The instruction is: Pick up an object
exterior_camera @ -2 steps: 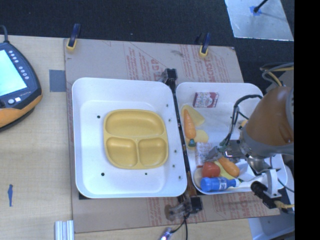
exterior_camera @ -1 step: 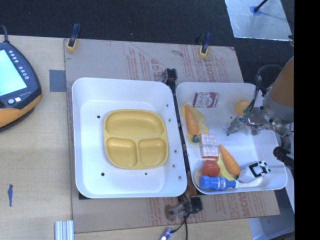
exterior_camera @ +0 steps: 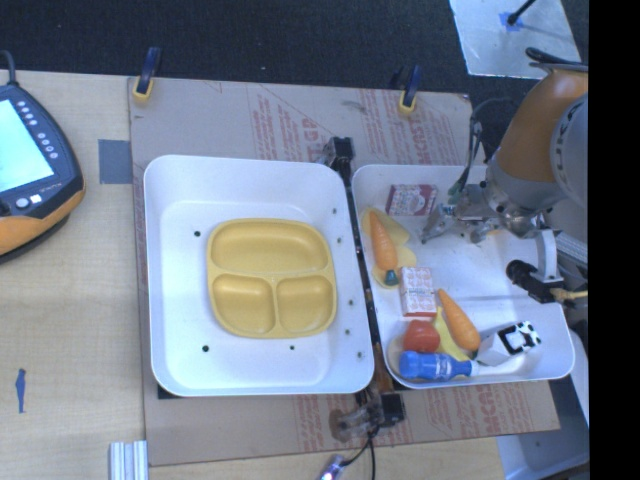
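The right bin (exterior_camera: pixel 560 368) holds several small objects. An orange carrot (exterior_camera: pixel 382 242) lies at its left, and a second carrot (exterior_camera: pixel 458 317) lies lower down. A red-and-white box (exterior_camera: pixel 411 200) sits at the top and another small box (exterior_camera: pixel 418 290) in the middle. A red toy (exterior_camera: pixel 421 336), a blue bottle (exterior_camera: pixel 432 368) and a black-and-white piece (exterior_camera: pixel 518 339) lie along the front. My gripper (exterior_camera: pixel 457 228) hangs over the bin's upper right part, just right of the top box. It is open, with nothing between its fingers.
The left bin (exterior_camera: pixel 170 268) holds a yellow divided plate (exterior_camera: pixel 271 276). A teach pendant (exterior_camera: pixel 30 168) lies on the bench at far left. Blue-and-yellow clamps (exterior_camera: pixel 146 76) (exterior_camera: pixel 408 88) hold the cardboard sheet at the back. The grey arm (exterior_camera: pixel 545 158) enters from the right.
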